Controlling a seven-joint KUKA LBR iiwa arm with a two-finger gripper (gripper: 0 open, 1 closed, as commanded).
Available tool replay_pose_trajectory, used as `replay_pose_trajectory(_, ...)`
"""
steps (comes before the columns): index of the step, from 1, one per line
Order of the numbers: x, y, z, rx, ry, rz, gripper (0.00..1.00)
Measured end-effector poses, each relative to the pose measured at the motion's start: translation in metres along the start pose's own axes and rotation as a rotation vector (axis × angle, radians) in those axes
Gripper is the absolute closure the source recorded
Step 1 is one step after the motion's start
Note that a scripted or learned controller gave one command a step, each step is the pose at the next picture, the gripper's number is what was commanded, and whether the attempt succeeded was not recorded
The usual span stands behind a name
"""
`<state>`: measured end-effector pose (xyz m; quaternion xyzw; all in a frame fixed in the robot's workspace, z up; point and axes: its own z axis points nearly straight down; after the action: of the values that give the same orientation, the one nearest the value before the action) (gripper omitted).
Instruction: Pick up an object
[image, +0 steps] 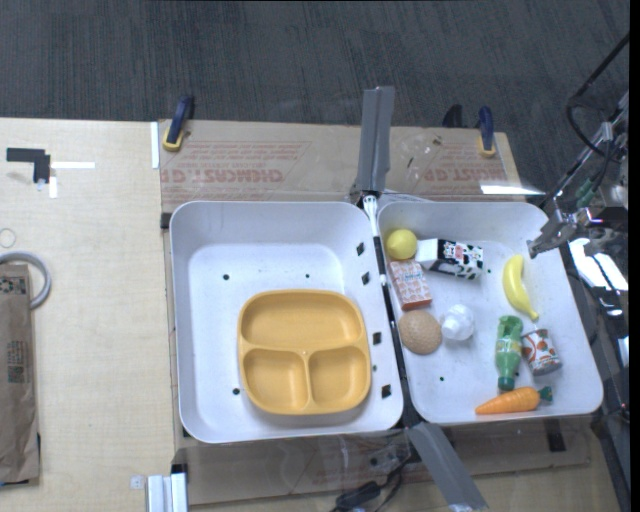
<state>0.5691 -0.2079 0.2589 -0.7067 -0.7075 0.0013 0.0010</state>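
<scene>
1. The tool (548, 240) sits at the right bin's (590, 400) upper right rim, just outside the bin's floor. It is small and half lost against the cables and arm hardware there, so I cannot tell whether it is released or clenched. Nothing is visibly held in it.

2. The step in hand looks like the approach: no object is picked yet and every item lies on the bin floor.

3. To do it well, choose an item with free space around it. The banana (516, 285) is the nearest candidate, down and to the left of the tool and apart from its neighbours. Come down straight over its middle, closing across its narrow width.

4. Farther from the tool, the green bottle (509, 350) and the small red-and-white carton (541, 352) lie just beside each other, so a descent there risks nudging both. The carrot (512, 401) lies near the bin's front wall, which crowds a grasp.

5. Farthest off, near the dividing rim, are the lemon (401, 243), the black-and-white carton (456, 257), the pink box (409, 284), the brown ball (421, 332) and a white lump (458, 322).

6. The left bin (200, 300) holds a yellow divided plate (303, 350).
</scene>
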Motion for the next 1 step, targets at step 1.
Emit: replay_pose_trajectory(1,0.0007,0.0337,0.1467,-0.003,0.0,0.155,0.0)
